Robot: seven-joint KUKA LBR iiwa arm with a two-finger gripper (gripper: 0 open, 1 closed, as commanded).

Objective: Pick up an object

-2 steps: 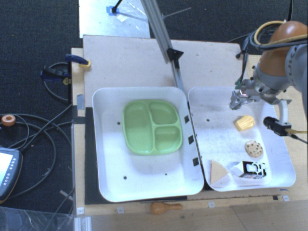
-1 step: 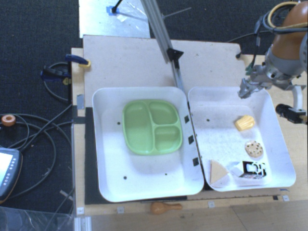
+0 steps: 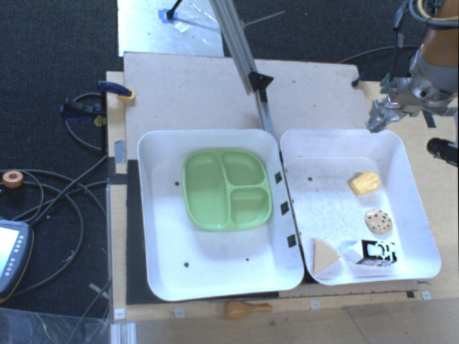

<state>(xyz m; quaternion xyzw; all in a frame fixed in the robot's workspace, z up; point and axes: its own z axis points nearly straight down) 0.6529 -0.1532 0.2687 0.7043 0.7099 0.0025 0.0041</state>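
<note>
Corn, cookie, wedge lie unobstructed; pincer state unclear.

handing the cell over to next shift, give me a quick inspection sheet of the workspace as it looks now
surface: pale bench board bearing two shallow white bins, left bin and right bin, side by side
job's things: in the right bin, a yellow block, a round speckled cookie-like piece, a tan wedge and a black-and-white printed item
clutter: green three-compartment plastic tray in the left bin; tan pear-shaped piece on the bench's front edge
grippers: gripper over the right bin's far right corner, holding nothing
cables: black cables looped on the dark floor at left
surroundings: blue clamp, handheld screen, slanted metal pole
</note>
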